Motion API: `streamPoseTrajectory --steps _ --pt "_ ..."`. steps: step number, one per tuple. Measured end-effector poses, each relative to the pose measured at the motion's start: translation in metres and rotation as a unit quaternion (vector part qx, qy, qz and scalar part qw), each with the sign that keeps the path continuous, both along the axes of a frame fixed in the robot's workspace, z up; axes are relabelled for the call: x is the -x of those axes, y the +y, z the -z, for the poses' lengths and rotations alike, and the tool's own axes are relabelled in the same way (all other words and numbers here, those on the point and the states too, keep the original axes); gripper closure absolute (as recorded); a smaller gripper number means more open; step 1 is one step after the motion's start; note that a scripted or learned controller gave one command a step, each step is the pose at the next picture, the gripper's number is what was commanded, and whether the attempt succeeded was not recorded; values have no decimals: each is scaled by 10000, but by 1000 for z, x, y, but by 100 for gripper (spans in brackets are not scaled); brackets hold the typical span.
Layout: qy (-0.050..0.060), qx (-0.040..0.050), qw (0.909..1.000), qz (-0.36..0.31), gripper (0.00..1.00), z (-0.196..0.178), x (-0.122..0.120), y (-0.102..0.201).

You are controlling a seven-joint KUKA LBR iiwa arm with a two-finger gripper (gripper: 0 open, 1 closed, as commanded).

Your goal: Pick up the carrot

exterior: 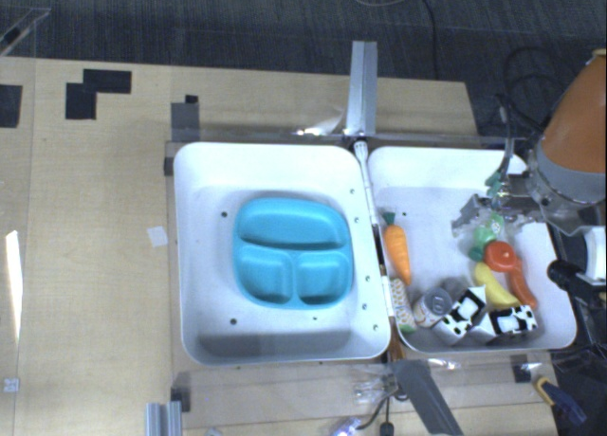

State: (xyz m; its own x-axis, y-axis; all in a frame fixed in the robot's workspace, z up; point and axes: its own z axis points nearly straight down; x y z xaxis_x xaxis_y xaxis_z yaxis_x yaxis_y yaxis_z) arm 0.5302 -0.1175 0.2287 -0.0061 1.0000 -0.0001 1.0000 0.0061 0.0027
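Carrot [396, 250] hugs right bin's [432, 190] left wall. End effector [493, 205] well right, above toy pile [495, 284]; grip state unclear. Risk: wall blocks finger, carrot slips.

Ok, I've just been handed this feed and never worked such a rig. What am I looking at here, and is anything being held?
This is one fixed camera above a bench, looking down at a slant. Two shallow white bins sit side by side. The left bin holds a blue divided tray. The right bin holds toys: the carrot lies along its left wall, and a small pile sits toward the near right, including a red and orange piece, a yellow piece and black-and-white items. The grey and orange shape at the right is the robot arm; its gripper hangs over the pile, away from the carrot. I see nothing held.
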Motion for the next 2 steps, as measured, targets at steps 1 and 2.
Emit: streamPoseTrajectory --steps 1,2 --pt "3 -12 9783 2072 0 18 7 62" --pt "-11 -5 9996 -293 0 43 22 122"
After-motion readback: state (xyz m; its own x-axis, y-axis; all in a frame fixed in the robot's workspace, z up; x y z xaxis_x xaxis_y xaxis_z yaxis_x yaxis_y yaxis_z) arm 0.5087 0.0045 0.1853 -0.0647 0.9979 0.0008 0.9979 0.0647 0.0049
